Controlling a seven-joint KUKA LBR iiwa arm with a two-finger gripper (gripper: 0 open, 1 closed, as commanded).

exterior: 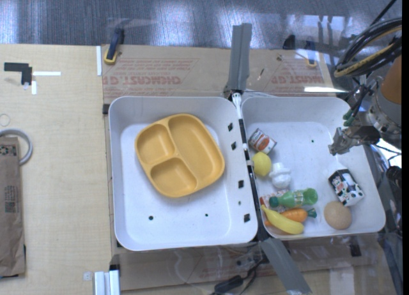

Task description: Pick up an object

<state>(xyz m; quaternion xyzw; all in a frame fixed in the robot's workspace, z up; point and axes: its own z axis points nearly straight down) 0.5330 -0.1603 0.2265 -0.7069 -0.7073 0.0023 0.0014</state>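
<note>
Brown ball (pixel 337 215): front right corner of the right bin (pixel 307 134), nearest me.
Black-and-white carton (pixel 346 187): just behind the ball, by the right wall, tilted, long axis running diagonally.
Banana (pixel 283 221), carrot (pixel 294 214), green bottle (pixel 296 197): bunched at the front left of that bin.
Hand (pixel 346 140): over the right edge of the bin, beyond the carton; whether it is clenched or released I cannot tell, and nothing shows in it.
Key relation: the carton lies toward the front from the hand, the closest thing to it.
Yellow plate (pixel 180 154): alone in the left bin, well apart.
</note>
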